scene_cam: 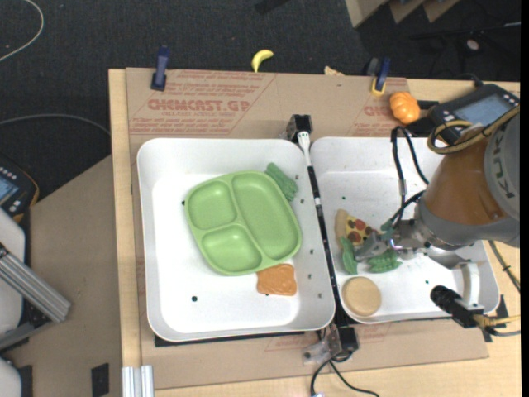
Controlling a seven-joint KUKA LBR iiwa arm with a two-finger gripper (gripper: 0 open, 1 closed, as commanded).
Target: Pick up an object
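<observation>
My gripper (383, 244) is low in the right bin (364, 162), reaching in from the right. It hangs just above a dark green leafy toy (385, 263). A slim green piece (349, 260) lies just left of that. A pizza slice toy (351, 227) rests left of the gripper, close to it. Near the bin's front wall sits a round tan piece (361, 295). The arm's wrist hides whatever lies right of the gripper.
The left bin (161, 222) holds a light green divided plate (241, 222), a dark green piece (283, 182) at the plate's far right corner and an orange lump (277, 280) at its front. An orange toy (403, 106) and a yellow banana (262, 58) lie on the bench behind the bins.
</observation>
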